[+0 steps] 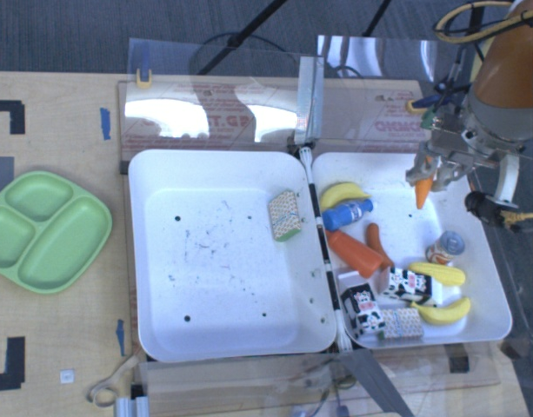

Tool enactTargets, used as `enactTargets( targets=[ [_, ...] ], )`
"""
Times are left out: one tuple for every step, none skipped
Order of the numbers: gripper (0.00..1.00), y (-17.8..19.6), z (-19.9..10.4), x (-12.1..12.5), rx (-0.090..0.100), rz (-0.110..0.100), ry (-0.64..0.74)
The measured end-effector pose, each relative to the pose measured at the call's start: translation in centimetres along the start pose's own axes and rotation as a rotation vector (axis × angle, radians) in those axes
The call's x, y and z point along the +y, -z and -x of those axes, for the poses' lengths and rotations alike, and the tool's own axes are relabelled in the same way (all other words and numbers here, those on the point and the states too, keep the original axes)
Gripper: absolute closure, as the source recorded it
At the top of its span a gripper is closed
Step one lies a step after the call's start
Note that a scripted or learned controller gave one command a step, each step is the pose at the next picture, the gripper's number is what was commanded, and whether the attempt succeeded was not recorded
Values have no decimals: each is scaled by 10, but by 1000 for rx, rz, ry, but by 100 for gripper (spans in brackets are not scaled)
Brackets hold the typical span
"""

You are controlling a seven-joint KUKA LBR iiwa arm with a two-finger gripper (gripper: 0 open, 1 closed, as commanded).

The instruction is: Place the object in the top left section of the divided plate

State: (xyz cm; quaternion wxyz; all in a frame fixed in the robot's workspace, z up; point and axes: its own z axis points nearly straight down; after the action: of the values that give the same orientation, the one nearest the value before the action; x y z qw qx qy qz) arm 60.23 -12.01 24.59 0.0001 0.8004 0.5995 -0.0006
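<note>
Above the right bin (496, 307), the arm's tool (427, 181) has its fingers clamped on a small orange carrot (421, 193), which hangs point-down clear of the bin floor. Below the tool lie bananas (437, 274), a blue bottle (346, 214) and cow-patterned cartons (409, 285). Far to the tool's left, the green divided plate (45, 230) rests on the bench (57, 337).

Arm (509, 59) cut off by top and right edges; wrist body hides the gripper's (427, 179) upper part. Small carrot (422, 193) top is tucked under fingers. Cow-print cartons (363, 309) overlap, labels unreadable. Small jar (445, 248) contents too small to tell. Left bin (162, 320) front rim partly behind bench clamp.
</note>
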Motion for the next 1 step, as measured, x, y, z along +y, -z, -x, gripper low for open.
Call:
enactTargets(
  targets=[
    [0,0,0,0,0,0,0]
  ],
)
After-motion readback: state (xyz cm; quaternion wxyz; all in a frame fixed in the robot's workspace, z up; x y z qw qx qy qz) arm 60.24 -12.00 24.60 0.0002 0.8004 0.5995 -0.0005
